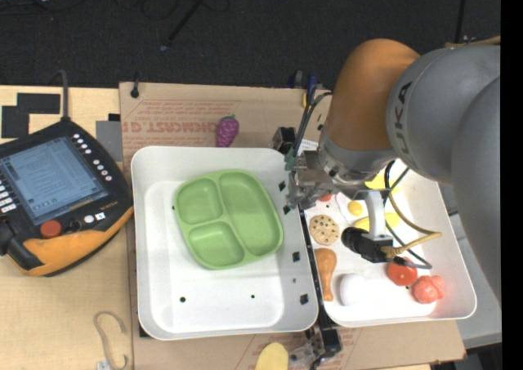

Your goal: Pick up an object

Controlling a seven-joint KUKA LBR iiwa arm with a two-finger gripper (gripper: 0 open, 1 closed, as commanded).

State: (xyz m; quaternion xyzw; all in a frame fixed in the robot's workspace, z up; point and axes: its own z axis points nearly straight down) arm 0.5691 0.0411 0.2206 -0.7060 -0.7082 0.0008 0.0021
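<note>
- Just below my pincer [315,189], in the right bin [458,299], lies the round cookie [324,229], the nearest thing to take.
- Whether my pincer is parted or closed I cannot tell (the wrist hides it); I see nothing held.
- Beyond the cookie, further from me, sit a tan drumstick [326,267], a white egg-like lump [356,288], a tomato [401,274] and a strawberry [430,287].
- I judge all of them light, stiff plastic toys, smooth and apt to slip.
- Flat as it is, the cookie wants pinching across its rim; the drumstick offers a narrower neck.
- To my left, the other bin [163,303] holds a green divided plate [228,218].
</note>
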